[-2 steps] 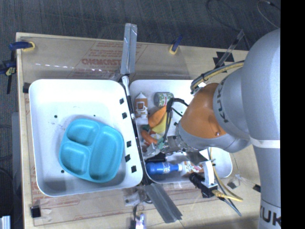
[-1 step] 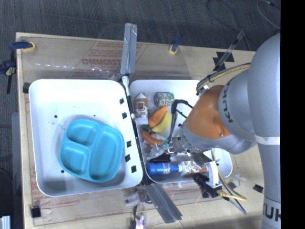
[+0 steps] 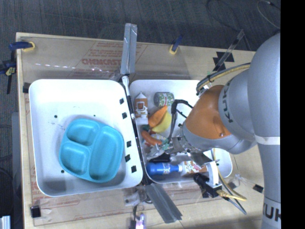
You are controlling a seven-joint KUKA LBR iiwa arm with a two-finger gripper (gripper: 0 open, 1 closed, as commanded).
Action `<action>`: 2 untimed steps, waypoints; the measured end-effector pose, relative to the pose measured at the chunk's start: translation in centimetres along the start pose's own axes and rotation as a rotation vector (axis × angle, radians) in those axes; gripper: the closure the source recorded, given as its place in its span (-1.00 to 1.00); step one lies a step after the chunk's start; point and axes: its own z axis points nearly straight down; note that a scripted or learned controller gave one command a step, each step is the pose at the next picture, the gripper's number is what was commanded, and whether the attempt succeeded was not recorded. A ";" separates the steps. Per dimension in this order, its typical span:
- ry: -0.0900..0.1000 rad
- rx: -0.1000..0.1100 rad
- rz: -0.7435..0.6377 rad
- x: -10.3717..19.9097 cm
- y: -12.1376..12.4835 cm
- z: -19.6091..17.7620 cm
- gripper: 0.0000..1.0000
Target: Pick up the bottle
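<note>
The bottle (image 3: 164, 168) lies on its side at the near edge of the right bin (image 3: 190, 86), its blue body pointing toward the divider between the bins and its labelled end running under the arm's wrist. The gripper (image 3: 177, 144) hangs low over the clutter just behind the bottle, hidden under the orange band and grey wrist, so how it stands, wide or narrow, cannot be told, and nothing can be seen held in it. Around it in the same bin sit a small carton (image 3: 140, 105) against the divider, a green-patterned can (image 3: 164, 99) near the far wall, a yellow and orange toy (image 3: 160, 120) between them and the wrist, and an orange piece (image 3: 150, 139) just beside the bottle's far side. The left bin (image 3: 47, 94) holds a turquoise divided plate (image 3: 92, 150), lying flat toward its near side. Both bins rest on a pale wooden bench (image 3: 71, 56) with red printing under a clear sheet. Blue clamps (image 3: 19, 46) grip the bench's far left corner, and dark carpet (image 3: 143, 8) lies beyond it.
</note>
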 end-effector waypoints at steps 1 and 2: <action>0.000 0.000 0.000 0.0 0.0 0.0 -1.00; 0.000 0.000 0.000 0.0 0.0 0.0 -1.00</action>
